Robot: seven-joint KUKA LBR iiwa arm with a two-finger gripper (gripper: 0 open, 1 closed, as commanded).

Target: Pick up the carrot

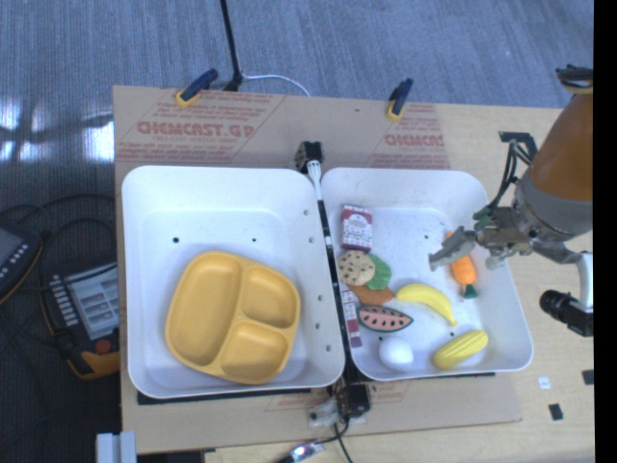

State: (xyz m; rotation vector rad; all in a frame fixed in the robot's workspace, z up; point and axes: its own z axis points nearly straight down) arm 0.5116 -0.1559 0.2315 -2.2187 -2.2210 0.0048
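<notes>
In the camera view, the small orange toy carrot with a green stub end (465, 271) lies in the right-hand shallow white plastic bin (501, 340), near that bin's right wall. The grey two-finger jaws (469, 243) hang just above and against the carrot's upper end; one grey finger (448, 251) juts out to the carrot's left, and how wide the jaws stand I cannot tell, nor whether anything sits between them.

The risks, as I judge them, come from the carrot's place and shape. It is small and rounded, so jaws closing off-centre could squeeze it sideways and send it skidding. It also lies close to the bin's right wall, so a low approach could catch a finger on that wall. Just below-left of the carrot is the curved yellow plastic banana (428, 300), and below the carrot the yellow toy corn cob (460, 348); a nudged carrot could roll against either one and end up harder to grasp. The green stub offers poor purchase if gripped alone.
</notes>
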